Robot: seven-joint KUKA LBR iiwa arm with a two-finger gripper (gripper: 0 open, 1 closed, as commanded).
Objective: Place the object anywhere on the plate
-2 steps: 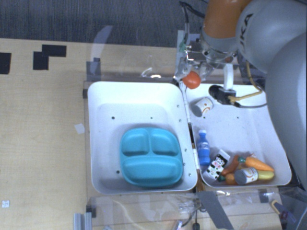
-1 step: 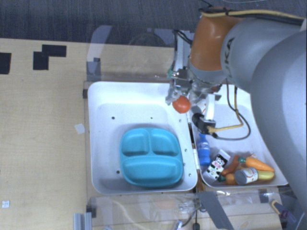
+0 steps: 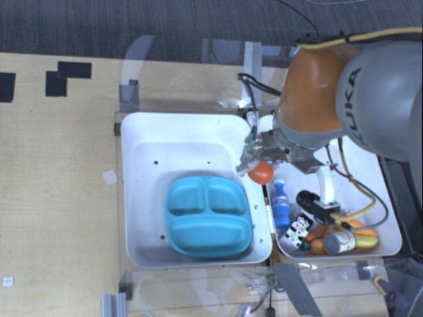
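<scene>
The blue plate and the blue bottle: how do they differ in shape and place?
The plate is wide, flat and split into compartments; the bottle is slim and long. The plate lies in the left bin; the bottle lies in the right bin, by the wall between the bins, among other things. The plate is light turquoise, the bottle a deeper blue. Both are blue.

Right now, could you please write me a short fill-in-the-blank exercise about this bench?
The divided plate is ____ in colour.
The plate lies in the ____ bin of this view.
The orange object sits just below the hand, above the ____ between the bins.

Missing words: blue; left; wall
</scene>
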